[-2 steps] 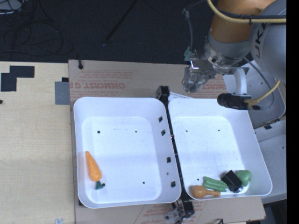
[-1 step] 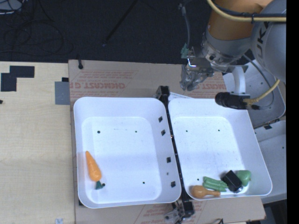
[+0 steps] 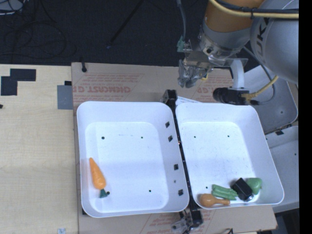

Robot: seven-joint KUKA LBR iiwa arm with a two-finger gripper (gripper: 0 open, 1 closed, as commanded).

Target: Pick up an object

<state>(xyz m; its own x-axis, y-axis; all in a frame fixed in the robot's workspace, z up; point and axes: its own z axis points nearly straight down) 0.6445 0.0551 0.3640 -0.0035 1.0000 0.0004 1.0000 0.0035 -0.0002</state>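
An orange toy carrot with a small green top lies near the left bin's front left corner. In the right bin's front right corner sit a green bean-like piece, a black block, a green rounded piece and an orange-tan pear-shaped piece, clustered together. My gripper hangs high above the bench behind the bins, over the cardboard near the divider's far end. Nothing shows between its fingers.
The two white bins sit side by side on a cardboard sheet, joined by a black clipped divider. A wooden tabletop lies to the left. The arm's grey body and cables fill the upper right.
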